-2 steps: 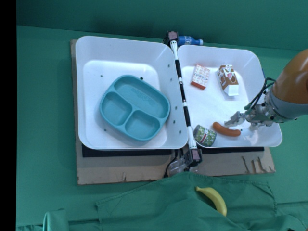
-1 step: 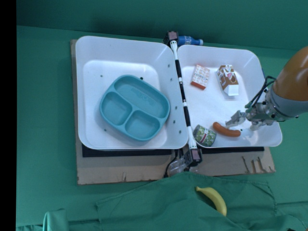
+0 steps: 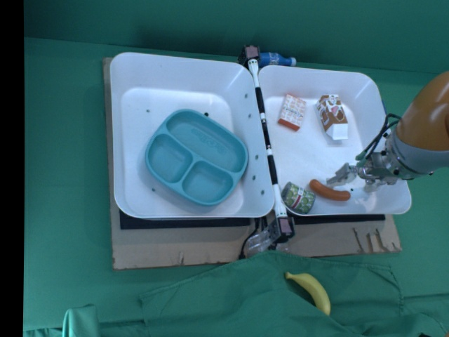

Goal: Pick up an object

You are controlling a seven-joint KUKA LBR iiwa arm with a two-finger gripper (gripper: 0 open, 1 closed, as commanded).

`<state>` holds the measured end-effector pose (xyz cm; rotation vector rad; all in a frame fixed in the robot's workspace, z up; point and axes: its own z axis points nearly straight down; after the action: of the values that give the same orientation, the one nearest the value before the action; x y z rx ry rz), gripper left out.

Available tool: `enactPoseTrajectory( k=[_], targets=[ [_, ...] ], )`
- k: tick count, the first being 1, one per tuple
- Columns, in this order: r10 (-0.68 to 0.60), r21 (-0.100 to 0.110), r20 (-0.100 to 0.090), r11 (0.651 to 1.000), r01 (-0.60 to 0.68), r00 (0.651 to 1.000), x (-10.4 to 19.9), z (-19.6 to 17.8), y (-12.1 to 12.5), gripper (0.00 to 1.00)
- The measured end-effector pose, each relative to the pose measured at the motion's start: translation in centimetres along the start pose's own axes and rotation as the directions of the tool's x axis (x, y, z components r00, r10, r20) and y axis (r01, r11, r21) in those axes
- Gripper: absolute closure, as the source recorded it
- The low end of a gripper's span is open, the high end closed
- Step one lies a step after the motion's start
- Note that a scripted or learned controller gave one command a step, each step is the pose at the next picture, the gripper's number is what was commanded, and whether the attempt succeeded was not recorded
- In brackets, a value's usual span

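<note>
Orange sausage (image 3: 330, 190): right bin (image 3: 372, 90), at five o'clock
Gripper (image 3: 349, 179): fingers apart, holding nothing, at the sausage's three o'clock end
Teal tray (image 3: 196, 157): left bin (image 3: 133, 72)

Robot lab, green-draped bench (image 3: 63, 153), two white bins (image 3: 126, 72), toy food

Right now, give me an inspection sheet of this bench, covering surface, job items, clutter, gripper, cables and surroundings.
Surface: two white bins side by side, left bin and right bin, on cardboard over green cloth.
Job's things: in the right bin, sausage, green can, red-and-white packet, brown carton.
Clutter: teal divided tray in the left bin; banana on the cloth in front; blue bottle behind the bins.
Gripper: gripper open, low over the right bin beside the sausage, holding nothing.
Cables: dark cables at the wrist.
Surroundings: green backdrop; nothing else seen.
</note>
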<state>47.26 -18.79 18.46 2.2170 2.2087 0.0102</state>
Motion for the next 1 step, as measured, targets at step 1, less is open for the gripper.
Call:
enactPoseTrajectory(
  k=[1],
  targets=[
    [-0.001,-0.003,0.001,1.000,0.001,1.000,0.00,-0.02,-0.11,0.00]
  ],
)
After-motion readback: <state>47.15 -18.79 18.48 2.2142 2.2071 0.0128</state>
